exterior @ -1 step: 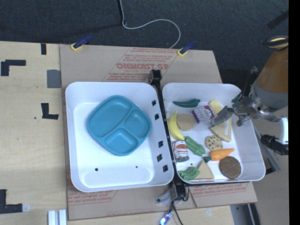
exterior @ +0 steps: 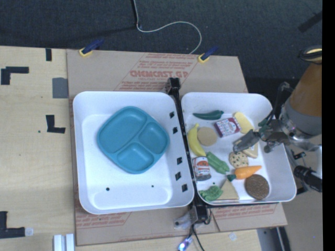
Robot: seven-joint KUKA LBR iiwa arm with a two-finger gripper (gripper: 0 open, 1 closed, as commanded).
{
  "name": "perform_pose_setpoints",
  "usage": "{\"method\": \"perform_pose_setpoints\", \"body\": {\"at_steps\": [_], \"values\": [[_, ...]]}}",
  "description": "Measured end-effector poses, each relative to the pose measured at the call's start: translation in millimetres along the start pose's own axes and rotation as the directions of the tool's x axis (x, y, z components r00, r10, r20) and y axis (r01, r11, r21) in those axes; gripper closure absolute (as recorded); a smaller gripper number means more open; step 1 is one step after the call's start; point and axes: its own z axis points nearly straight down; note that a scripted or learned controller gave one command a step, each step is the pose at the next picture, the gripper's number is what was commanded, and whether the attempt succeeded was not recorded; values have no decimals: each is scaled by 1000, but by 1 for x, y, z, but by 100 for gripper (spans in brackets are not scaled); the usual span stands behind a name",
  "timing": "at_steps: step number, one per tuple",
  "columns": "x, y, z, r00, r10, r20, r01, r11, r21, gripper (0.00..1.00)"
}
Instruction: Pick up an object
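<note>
At the lower right of the frame, a brown round cookie (exterior: 257, 186), an orange carrot (exterior: 246, 172) and a cracker (exterior: 238, 159) are seen in the right bin (exterior: 264, 101). Above them, at the right, the hand (exterior: 251, 141) is held low over the toy food; how far it is open cannot be told. Farther left, a blue divided plate (exterior: 133, 139) is laid in the left bin (exterior: 84, 140).

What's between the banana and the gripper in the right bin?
In the camera view, a round tan cookie-like disc sits right beside the banana. Past it, bare white bin floor runs up to the gripper.
</note>
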Motion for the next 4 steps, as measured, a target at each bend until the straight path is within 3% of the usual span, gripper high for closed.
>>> {"method": "perform_pose_setpoints", "body": {"at_steps": [1,2,3,4], "values": [[-1,2,-7,1000,1,1,-1,1000,3,100],[-1,2,-16,1000,-1,0,1,1000,4,100],[66,-7,32,1000,-3,-1,3,1000,7,100],[173,1,60,1000,-8,-2,8,1000,6,100]]}}
